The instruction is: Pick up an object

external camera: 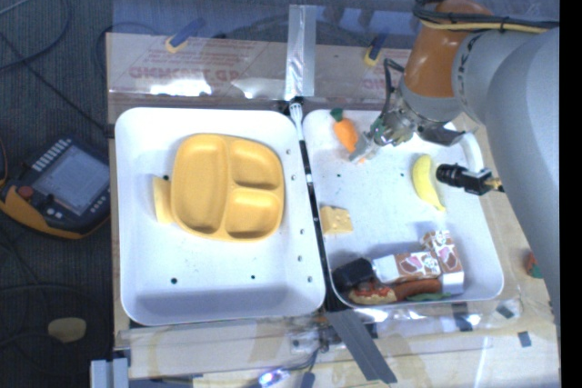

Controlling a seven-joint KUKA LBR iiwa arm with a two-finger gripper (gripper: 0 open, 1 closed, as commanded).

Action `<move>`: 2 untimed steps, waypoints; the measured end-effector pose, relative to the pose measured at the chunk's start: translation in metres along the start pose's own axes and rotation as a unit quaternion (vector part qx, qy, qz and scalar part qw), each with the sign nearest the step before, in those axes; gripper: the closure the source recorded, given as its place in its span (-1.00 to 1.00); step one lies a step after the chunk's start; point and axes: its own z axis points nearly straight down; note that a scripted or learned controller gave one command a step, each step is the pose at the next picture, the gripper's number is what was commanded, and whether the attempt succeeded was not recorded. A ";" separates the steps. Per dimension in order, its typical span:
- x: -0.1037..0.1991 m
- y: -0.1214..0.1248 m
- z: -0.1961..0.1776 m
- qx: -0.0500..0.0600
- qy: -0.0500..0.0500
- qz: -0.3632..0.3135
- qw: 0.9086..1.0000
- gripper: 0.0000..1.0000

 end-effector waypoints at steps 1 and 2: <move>0.040 0.023 -0.097 -0.002 0.004 -0.019 1.000 1.00; 0.021 -0.040 -0.015 -0.001 0.004 -0.171 0.985 1.00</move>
